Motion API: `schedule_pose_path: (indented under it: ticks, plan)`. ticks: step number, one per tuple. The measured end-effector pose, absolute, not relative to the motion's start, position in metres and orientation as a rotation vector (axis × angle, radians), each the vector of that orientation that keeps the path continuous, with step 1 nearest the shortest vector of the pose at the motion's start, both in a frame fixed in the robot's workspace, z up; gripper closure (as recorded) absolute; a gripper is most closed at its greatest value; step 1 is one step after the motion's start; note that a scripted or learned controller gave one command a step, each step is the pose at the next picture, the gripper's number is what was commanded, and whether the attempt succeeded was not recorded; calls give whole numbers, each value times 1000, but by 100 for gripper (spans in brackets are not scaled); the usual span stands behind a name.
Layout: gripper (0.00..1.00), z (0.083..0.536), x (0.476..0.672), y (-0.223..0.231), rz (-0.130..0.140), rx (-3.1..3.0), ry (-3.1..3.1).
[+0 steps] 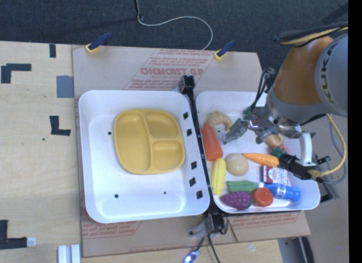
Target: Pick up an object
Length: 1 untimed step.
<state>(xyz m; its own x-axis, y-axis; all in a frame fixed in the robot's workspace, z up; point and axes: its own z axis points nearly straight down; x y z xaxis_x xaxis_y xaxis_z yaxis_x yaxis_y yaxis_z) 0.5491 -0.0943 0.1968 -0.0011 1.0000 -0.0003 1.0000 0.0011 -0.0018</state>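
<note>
Grey and metallic, the tool (pixel 235 132) hangs low inside the right bin (pixel 249 99), its fingers spread apart with nothing between them; one fingertip reaches toward the red sausage-shaped toy (pixel 211 142), and we cannot tell whether it touches.

We count the graspable toys crowded in that bin: a pale croissant (pixel 218 119) at the back near the divider, the red piece below it, a yellow corn cob (pixel 218 176) along the left wall, a cream round piece (pixel 237 164) beside the corn, an orange carrot (pixel 262 158) lying across the middle, a green piece (pixel 241 186), purple grapes (pixel 236 200) and a red tomato (pixel 263 197) at the front, and a blue bottle (pixel 284 192) lying on its side near the right front corner. A small red and white carton (pixel 270 174) sits just above the bottle.

We see the left bin (pixel 90 143) holding a yellow divided plate (pixel 149 141). Both bins rest on a cardboard sheet (pixel 169 69) clipped to the wooden tabletop (pixel 34 160); dark carpet (pixel 68 1) lies behind, crossed by a thin white cable (pixel 176 20).
</note>
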Motion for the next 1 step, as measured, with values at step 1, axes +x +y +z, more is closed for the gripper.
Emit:
schedule_pose_path:
  ticks: [1]
  plan:
    - [0,201,480,-39,6,-2211,-2219]
